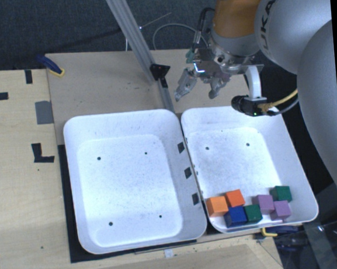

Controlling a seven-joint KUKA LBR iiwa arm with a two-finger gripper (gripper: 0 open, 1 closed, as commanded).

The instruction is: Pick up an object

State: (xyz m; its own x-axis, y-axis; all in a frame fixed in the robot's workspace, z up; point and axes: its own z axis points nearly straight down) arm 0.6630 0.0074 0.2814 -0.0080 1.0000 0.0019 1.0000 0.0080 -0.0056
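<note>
Gripper point(200, 89) sits in the upper centre-right of the frame, above the far rim of the right bin point(286, 144). Its two fingers point(183, 88) are spread apart with nothing between them. Above it, the orange band point(233, 11) and grey arm point(300, 26) fill the upper right corner.

Right bin: all contents crowd its near edge, lower right of frame. Two orange blocks point(217, 205) touch side by side; just in front, a blue block point(236, 216) abuts a green block point(253, 212). Two purple blocks point(265, 202) lie to the right, and a second green one point(281, 194) sits furthest right. Blocks look like small, solid-coloured cubes, well apart from the gripper.

Left bin point(77, 168): bare white floor with dark specks.

A slanted metal pole point(137, 40) runs from top centre down to the gap between the bins, close beside the gripper. A thin pale strip lies on the near rim of the right bin, possibly a stick.
</note>
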